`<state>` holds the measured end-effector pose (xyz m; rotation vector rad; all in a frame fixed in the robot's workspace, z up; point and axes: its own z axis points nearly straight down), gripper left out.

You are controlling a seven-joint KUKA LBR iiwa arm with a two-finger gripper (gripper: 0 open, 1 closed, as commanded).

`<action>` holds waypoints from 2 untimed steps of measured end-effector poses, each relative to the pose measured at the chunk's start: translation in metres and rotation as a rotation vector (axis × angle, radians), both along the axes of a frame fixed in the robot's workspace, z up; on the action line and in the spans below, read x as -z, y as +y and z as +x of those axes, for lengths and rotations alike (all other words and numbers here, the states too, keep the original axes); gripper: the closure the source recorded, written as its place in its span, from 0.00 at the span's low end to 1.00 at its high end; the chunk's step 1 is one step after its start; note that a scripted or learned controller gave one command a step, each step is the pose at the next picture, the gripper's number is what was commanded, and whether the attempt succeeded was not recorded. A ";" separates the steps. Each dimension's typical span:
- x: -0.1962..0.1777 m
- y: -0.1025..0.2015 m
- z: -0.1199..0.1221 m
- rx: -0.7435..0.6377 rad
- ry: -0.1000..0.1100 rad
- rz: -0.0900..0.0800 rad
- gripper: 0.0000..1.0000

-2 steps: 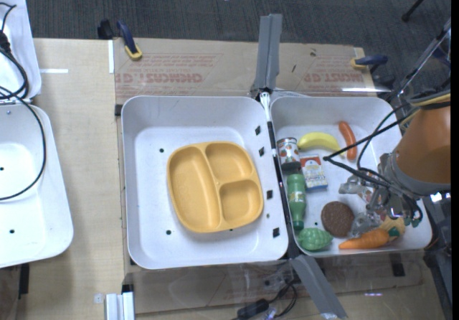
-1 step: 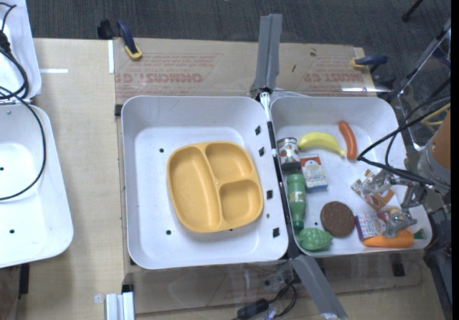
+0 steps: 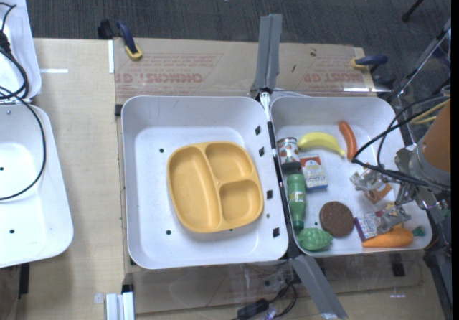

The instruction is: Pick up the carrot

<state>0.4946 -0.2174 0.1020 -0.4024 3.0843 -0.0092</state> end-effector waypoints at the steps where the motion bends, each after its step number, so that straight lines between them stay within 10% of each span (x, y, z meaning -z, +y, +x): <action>1: -0.160 0.018 0.002 -0.067 0.027 0.002 0.00; 2: -0.083 -0.003 0.001 -0.336 0.030 -0.001 0.00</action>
